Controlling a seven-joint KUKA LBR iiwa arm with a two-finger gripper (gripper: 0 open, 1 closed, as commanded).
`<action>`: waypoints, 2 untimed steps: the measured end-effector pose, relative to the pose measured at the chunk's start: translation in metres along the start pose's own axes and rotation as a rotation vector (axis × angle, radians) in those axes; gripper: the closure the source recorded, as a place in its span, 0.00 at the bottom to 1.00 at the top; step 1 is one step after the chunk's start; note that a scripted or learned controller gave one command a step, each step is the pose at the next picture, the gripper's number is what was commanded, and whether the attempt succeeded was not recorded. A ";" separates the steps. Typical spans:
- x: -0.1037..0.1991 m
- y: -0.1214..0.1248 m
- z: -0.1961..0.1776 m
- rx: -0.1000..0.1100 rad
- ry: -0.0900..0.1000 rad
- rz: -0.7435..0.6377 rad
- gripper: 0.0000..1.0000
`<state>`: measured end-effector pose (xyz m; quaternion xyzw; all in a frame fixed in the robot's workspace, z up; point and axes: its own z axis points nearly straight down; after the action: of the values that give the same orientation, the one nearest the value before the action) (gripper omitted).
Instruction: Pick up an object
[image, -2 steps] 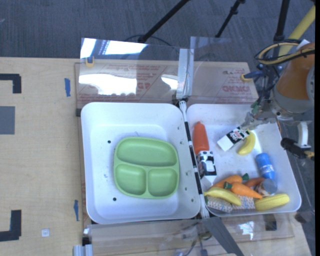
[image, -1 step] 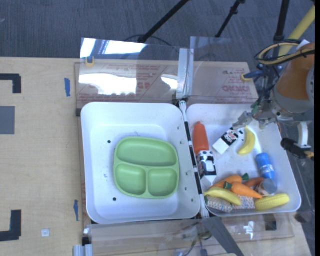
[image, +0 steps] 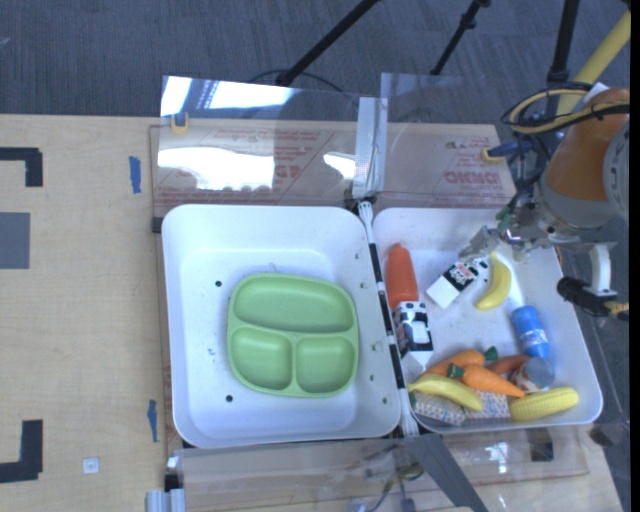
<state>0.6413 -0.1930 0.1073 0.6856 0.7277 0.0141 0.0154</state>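
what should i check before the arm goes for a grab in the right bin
1. Gripper over the right bin: ok, near its upper right.
2. Fingers open: cannot tell.
3. Nothing held: cannot tell.
4. Target close by: ok, small banana and black-and-white box lie just below the gripper.
5. Target free of neighbours: not ok, banana and box sit close together.
6. Green tray out of the way: ok, in the left bin.

Grey arm (image: 590, 190), orange band, yellow and black cables

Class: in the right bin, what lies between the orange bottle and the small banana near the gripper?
A small white-and-black box, seen in the camera view, between the orange bottle and the banana.
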 end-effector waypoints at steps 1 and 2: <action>0.020 -0.038 -0.048 0.043 0.004 -0.007 0.00; -0.016 -0.066 -0.030 0.045 0.009 -0.143 0.00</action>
<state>0.5752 -0.2129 0.1349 0.6320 0.7750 -0.0005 -0.0023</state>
